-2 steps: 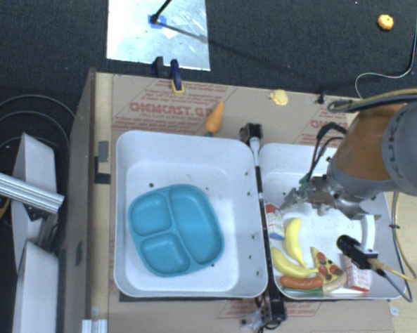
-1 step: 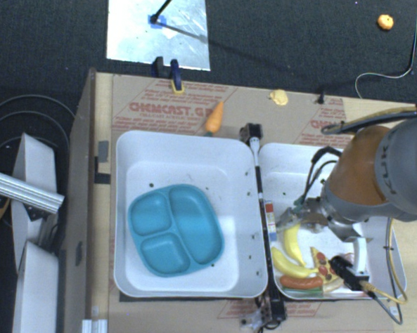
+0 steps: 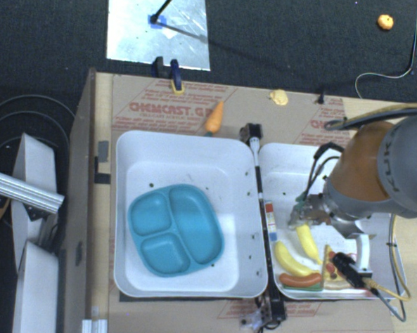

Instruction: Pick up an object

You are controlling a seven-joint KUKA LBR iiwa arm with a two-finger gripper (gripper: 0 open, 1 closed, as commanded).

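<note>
In the right bin (image 3: 282, 167) lie two yellow banana-shaped pieces: one (image 3: 306, 241) just under the arm's wrist, another (image 3: 289, 259) nearer the front left. A red sausage-shaped piece (image 3: 300, 279) on something green rests at the bin's front edge. My gripper (image 3: 305, 216) hangs low over the upper banana, right above its top end. The wrist body hides the fingers. The left bin (image 3: 135, 154) holds a blue divided plate (image 3: 175, 228).
An orange carrot-like toy (image 3: 214, 117) and a small yellow lump (image 3: 279, 98) lie on the cardboard behind the bins. A dark divider bar (image 3: 258, 193) runs between the bins. The arm's grey and orange body (image 3: 377, 172) covers the right bin's right side. Cables trail at the front right.
</note>
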